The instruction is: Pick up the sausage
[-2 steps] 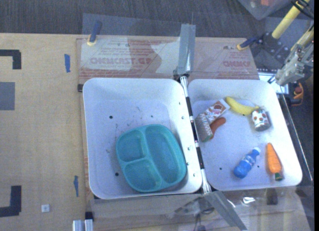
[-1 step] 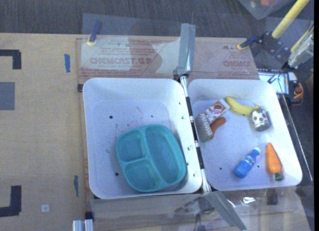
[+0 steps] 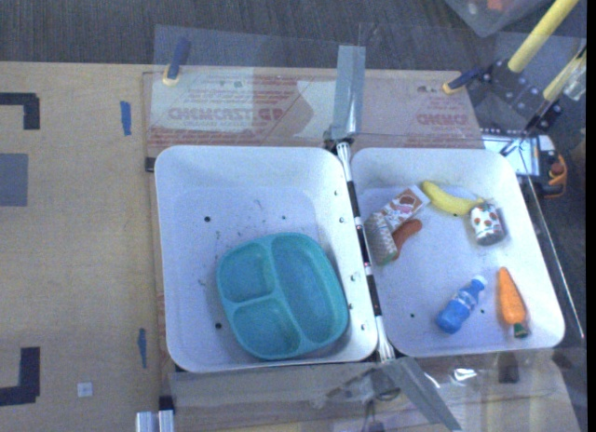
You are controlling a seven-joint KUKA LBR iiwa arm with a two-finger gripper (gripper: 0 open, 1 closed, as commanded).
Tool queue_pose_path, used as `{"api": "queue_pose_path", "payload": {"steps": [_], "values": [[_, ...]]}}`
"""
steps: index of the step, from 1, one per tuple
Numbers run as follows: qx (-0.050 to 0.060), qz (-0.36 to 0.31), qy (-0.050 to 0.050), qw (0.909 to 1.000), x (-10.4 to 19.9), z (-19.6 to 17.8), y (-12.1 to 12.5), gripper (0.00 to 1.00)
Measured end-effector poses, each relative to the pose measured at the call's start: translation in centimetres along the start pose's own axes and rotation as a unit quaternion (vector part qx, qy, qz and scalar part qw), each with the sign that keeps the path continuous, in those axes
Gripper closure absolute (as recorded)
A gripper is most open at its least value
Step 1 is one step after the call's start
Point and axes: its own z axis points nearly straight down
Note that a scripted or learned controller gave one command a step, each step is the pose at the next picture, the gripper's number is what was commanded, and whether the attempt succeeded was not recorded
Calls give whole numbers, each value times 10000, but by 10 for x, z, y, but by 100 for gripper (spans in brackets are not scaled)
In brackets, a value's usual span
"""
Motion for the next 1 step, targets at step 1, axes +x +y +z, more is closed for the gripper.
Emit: {"api": "queue_pose_path", "payload": {"steps": [1], "values": [[2, 378, -1, 9993, -19, 0, 14, 100]]}}
